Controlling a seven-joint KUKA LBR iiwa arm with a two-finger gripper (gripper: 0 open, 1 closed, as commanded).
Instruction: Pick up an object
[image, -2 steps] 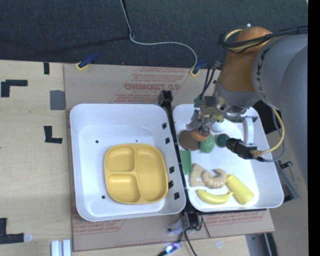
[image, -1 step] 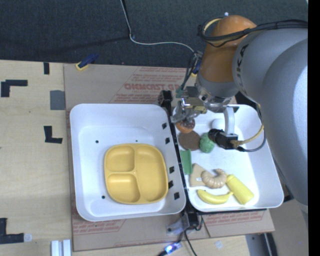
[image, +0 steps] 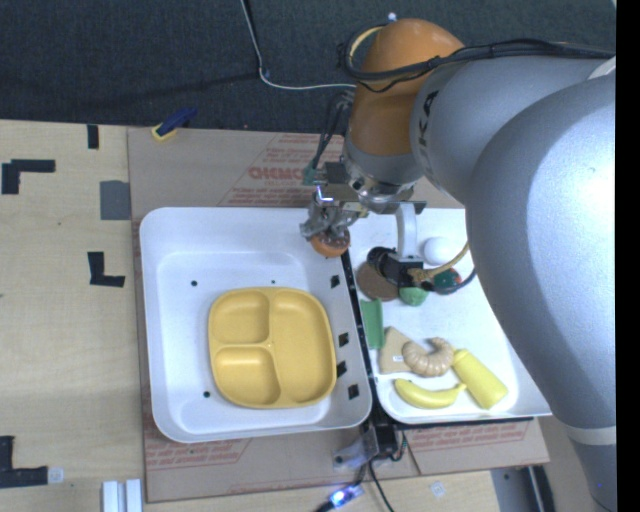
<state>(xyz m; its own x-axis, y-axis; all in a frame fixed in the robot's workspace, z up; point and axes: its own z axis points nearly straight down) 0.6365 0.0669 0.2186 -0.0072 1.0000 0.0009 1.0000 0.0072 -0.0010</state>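
My gripper (image: 325, 228) hangs over the back end of the divider between the two white bins. A small orange-brown object (image: 328, 241) sits between its fingertips, and the fingers are shut on it. It appears lifted slightly above the rims of the left bin (image: 165, 300) and the right bin (image: 500, 345). The grey arm with its orange band comes in from the upper right and hides the back of the right bin.
A yellow divided plate (image: 270, 347) lies in the left bin. The right bin holds a brown disc (image: 378, 284), a white egg (image: 437, 248), a green piece (image: 413, 294), a green stick (image: 372, 323), a croissant-like piece (image: 428, 357), a banana (image: 427, 394) and a yellow bottle (image: 479, 379).
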